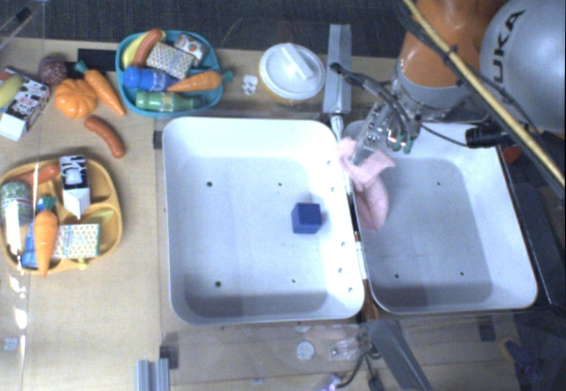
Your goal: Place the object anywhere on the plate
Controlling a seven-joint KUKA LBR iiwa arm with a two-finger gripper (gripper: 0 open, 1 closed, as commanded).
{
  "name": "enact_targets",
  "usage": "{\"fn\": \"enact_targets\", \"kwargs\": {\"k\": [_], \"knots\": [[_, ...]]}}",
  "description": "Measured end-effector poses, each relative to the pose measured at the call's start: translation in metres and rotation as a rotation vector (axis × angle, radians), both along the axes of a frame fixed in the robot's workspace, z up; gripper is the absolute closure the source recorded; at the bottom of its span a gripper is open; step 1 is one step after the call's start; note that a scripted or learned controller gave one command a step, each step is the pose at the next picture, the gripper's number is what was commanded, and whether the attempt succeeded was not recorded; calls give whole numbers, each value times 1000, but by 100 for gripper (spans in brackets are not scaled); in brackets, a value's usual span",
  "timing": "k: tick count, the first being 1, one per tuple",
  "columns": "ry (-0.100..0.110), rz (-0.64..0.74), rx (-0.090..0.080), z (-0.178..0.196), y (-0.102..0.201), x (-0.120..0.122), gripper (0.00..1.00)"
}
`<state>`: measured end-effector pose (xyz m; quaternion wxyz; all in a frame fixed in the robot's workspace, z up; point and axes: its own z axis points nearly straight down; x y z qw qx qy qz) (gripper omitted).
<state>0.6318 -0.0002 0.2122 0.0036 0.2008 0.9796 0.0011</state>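
Gripping a pink cloth (370, 181), the pincer (382, 140) of the grey arm (522, 35) hangs over the upper left corner of the right bin (460, 292), close to the wall where the two bins meet. Its fingers are closed together on the top of the cloth, and the cloth hangs down from them toward 6 o'clock, with its lower end over the floor of the right bin, just beside the shared wall. The arm comes in from 2 o'clock, and its orange band (447, 4) is seen above the wrist. In the left bin (221, 292) a small blue cube (307, 218) lies alone, to the right of the bin's middle and well apart from the cloth, at about 8 o'clock from the pincer. On the bench at 12 o'clock from the left bin stands a white round container with a lid (291, 71). At about 10 o'clock from this bin is a blue bowl (133, 97) full of toy food, and an orange toy pumpkin (73, 98) and toy carrots lie beside it. At 9 o'clock from the left bin, a yellow plate (110, 203) holds more toy food and small boxes. No plate is seen inside the two bins, so the cloth hangs in the air, not resting on any plate.
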Motion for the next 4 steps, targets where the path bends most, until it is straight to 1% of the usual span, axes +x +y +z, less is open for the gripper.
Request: {"fn": "enact_targets", "kwargs": {"k": [1,2,3,4], "knots": [[-1,402,-1,-3,54,0,100],[0,408,-1,5,99,-3,100],[-2,409,0,12,151,4,100],[-2,409,0,12,151,5,0]]}}
